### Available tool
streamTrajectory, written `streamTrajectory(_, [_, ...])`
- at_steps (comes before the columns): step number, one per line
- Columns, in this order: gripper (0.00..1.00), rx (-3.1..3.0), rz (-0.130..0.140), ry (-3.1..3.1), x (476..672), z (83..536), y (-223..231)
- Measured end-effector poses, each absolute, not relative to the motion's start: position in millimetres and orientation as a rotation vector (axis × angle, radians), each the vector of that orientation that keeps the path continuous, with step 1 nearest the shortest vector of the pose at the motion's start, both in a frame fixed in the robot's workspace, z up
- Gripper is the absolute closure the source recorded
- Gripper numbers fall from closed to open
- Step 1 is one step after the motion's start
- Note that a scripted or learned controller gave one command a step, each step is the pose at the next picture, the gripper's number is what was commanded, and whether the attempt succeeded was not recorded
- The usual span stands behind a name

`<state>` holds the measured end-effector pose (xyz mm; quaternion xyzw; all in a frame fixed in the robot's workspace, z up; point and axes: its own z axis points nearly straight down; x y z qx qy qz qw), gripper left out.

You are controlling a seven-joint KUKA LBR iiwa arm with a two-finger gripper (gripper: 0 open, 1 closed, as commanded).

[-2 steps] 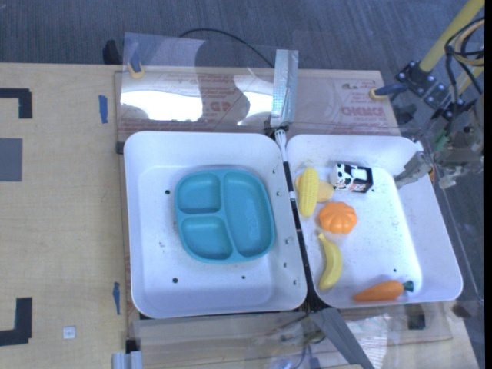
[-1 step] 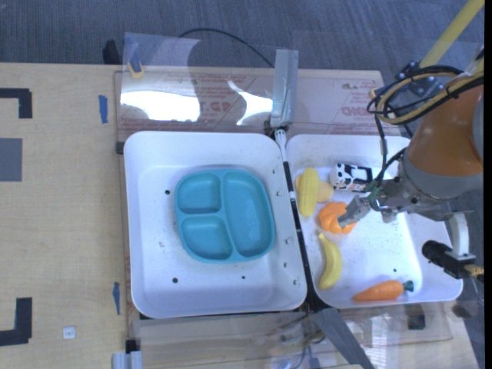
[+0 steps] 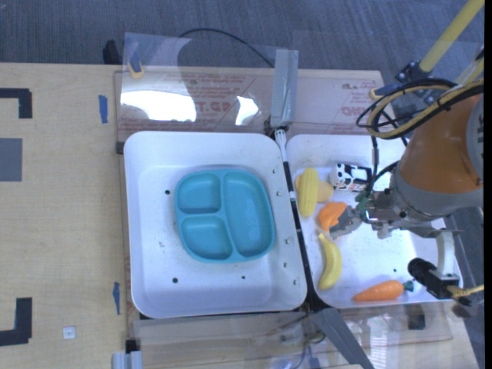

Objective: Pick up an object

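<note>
Grey arm with orange band reaching from right, tool (image 3: 355, 220) lowered, pointing left

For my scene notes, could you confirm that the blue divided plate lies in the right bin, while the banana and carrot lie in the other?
Not quite: the camera view shows the blue divided plate in the left bin; the banana and carrot lie in the right bin.

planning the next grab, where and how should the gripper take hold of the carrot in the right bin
Grip the carrot across its thick orange middle, coming straight down from above. It lies flat, long axis running left-right, so the fingers should close across its narrow width. It sits apart from the banana, leaving room on both sides.
</note>
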<state>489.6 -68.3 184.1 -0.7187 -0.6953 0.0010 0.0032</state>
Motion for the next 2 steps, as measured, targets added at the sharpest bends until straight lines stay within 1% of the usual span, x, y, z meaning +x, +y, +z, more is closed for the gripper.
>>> streamTrajectory(1, [0.00, -2.245, -0.007, -2.205, 523.4, 87.6, -92.7])
streamTrajectory(2, [0.00, -2.284, 0.030, -2.109, 607.9, 86.1, -104.9])
